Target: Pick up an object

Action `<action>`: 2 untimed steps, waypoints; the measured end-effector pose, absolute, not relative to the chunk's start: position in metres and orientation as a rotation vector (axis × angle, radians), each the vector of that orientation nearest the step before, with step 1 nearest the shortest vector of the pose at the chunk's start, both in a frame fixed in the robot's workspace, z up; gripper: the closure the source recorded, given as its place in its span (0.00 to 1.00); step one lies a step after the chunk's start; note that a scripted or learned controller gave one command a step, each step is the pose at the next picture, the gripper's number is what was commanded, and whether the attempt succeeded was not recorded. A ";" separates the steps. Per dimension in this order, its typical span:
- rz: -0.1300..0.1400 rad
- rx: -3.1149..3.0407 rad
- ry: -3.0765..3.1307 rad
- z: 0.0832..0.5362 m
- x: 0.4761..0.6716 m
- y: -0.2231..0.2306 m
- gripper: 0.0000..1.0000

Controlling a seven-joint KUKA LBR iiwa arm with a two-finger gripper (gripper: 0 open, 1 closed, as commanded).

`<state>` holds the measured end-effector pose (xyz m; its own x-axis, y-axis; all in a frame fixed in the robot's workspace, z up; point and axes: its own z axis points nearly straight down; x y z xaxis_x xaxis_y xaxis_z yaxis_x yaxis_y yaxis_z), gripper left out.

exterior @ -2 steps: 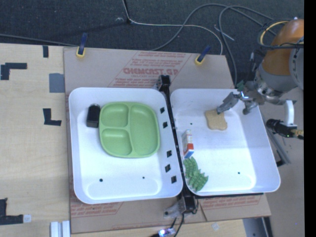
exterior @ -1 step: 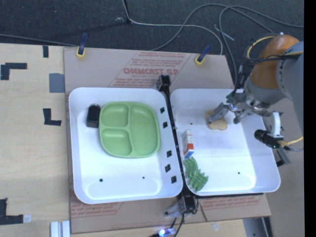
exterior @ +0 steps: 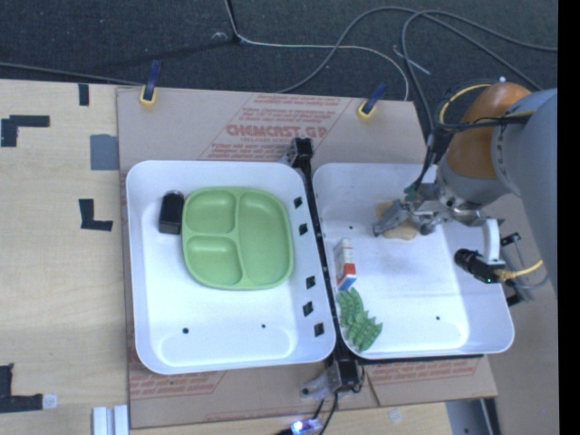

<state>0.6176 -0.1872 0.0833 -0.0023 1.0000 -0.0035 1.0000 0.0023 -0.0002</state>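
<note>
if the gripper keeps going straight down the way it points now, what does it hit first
Most likely the tan object in the right bin: the gripper sits right over it, pointing down and slightly left. Height is hard to judge from this slanted view, so it may already be touching.

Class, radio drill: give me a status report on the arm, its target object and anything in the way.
Gripper low in right white bin, over small tan object; hold unconfirmed. Small red-and-white box and green leafy toy lie apart, near divider. Nothing blocking.
</note>
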 end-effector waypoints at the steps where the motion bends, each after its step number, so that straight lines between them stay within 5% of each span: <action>1: -0.001 2.215 2.222 0.096 0.619 -0.187 1.00; 2: 0.004 2.217 2.219 0.159 0.618 -0.190 1.00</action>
<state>0.6178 -0.1905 0.1592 -0.0009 1.0000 -0.0013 1.0000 0.0009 0.0052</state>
